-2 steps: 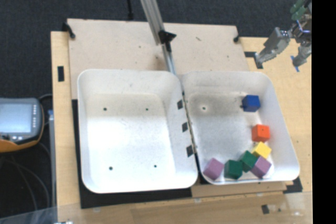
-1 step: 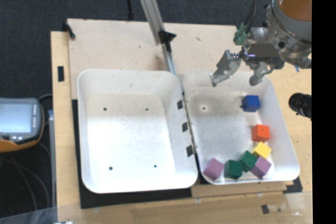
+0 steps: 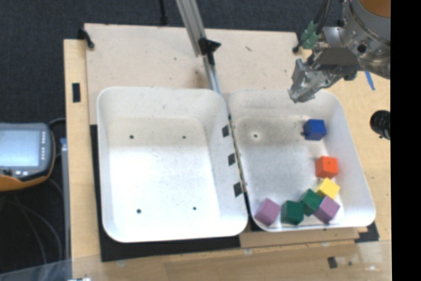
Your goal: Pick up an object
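I have the gripper (image 3: 301, 94) hanging over the far edge of the right bin (image 3: 276, 154), with nothing between its fingers that I can see; whether they are open or closed I cannot tell from this slant. The blocks all lie in that bin: a blue cube (image 3: 315, 129) nearest the gripper, an orange cube (image 3: 327, 166) further toward me, and a cluster at the near edge, with a yellow cube (image 3: 329, 188), two green cubes (image 3: 293, 211), and two purple ones (image 3: 268, 210). The left bin (image 3: 164, 161) sits beside it. I judge this the approach step. Next I need to centre over the blue cube, which stands apart, and descend squarely.
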Available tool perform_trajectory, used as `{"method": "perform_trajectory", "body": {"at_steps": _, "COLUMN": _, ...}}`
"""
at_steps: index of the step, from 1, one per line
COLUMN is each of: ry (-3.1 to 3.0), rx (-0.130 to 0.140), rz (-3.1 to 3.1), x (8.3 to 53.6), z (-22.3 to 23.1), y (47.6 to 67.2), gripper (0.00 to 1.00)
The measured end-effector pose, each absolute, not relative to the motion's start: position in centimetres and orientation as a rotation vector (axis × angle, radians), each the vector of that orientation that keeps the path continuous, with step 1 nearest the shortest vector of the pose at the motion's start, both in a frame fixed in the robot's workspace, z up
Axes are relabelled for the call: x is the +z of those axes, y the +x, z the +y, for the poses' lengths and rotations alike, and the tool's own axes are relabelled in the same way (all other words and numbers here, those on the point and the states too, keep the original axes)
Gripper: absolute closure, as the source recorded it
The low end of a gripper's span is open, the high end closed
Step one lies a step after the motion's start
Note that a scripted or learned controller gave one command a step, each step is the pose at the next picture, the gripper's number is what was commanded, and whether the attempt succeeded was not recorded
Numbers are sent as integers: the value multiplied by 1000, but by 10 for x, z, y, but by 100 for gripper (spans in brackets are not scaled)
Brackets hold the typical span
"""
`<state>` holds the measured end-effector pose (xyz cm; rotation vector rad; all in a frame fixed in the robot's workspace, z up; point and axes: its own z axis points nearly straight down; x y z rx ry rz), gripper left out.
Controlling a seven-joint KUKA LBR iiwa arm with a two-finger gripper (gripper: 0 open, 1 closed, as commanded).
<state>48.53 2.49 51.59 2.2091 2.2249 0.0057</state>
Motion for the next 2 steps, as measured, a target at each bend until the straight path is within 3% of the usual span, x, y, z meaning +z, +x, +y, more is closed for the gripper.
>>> {"method": "perform_trajectory", "body": {"at_steps": 1, "ry": 2221, "rx": 5, "rz": 2214, "x": 549, "z": -15, "y": 486, "gripper": 100}}
{"method": "perform_trajectory", "body": {"at_steps": 2, "ry": 2226, "rx": -1, "rz": 2209, "x": 547, "z": -125, "y": 491, "gripper": 100}}
